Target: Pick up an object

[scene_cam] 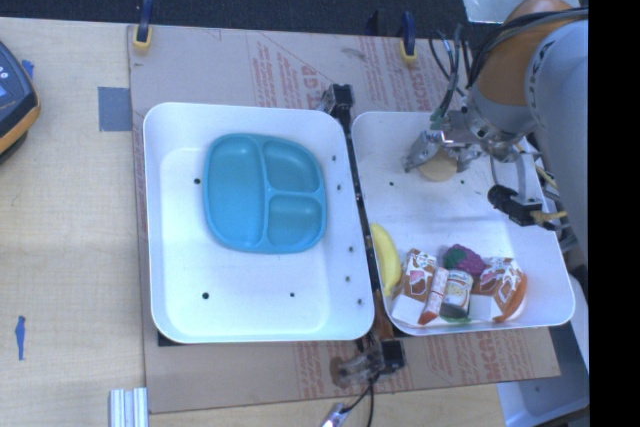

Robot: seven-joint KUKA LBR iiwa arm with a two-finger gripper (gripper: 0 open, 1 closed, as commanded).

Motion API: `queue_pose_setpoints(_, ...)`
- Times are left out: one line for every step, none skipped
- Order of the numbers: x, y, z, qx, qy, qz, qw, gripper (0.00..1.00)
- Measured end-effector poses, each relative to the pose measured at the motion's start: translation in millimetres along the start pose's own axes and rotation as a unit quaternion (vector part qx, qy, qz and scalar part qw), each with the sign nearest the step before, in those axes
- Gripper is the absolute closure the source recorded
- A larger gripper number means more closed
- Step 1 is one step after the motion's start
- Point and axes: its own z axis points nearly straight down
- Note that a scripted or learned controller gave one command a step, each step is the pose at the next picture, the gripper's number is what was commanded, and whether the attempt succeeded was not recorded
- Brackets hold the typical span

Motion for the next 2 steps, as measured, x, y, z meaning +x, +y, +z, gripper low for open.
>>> queue_pose_setpoints(-0.7,-0.5,-7.1,0.003,0.0,-0.002,1.0,1.0)
queue_pose_setpoints(99.2,0.6,-100.9,-0.002,0.0,0.0,1.0,1.0)
